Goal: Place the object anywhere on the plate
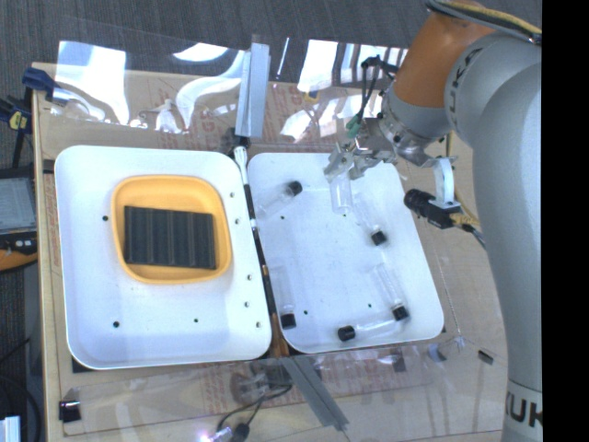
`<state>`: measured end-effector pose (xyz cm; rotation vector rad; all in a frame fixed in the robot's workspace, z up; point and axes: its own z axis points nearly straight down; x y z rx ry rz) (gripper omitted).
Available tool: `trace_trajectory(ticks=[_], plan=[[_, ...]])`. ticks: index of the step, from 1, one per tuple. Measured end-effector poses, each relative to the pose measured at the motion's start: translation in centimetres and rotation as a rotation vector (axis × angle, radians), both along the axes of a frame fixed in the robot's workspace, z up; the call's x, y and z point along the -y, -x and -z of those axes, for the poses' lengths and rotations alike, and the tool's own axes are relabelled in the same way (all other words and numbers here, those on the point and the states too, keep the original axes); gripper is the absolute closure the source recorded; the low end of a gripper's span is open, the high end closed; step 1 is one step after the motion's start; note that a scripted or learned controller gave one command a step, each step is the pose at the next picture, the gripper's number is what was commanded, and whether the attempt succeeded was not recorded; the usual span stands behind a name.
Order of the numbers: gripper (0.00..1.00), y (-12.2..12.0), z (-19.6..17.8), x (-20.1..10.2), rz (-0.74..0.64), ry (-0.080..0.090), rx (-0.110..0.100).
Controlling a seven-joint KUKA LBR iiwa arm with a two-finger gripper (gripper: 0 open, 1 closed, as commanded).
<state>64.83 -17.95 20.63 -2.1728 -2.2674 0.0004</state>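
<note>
While the arm (479, 81) hangs over the right bin's (313, 274) far edge, jaws state unclear, clear tubes with black caps (391, 297) in right bin, yellow plate (170, 228) in left bin (92, 330)

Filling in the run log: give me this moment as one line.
gripper: over right bin, upper part | plate: yellow, left bin, dark ridged insert | vials with black caps: right bin | placement: not yet done

Two shallow white bins sit side by side on the desk (166, 403): left bin (83, 320) and right bin (317, 274). A grey metal bar (250, 90) stands at the far edge, between them. Dark carpet (138, 7) lies beyond the desk.
</note>
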Motion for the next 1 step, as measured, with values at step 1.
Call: trace_trajectory(ticks=[1], plan=[[1.00, 5.43, 2.77, -2.83, -0.090, -0.001, -0.004]])
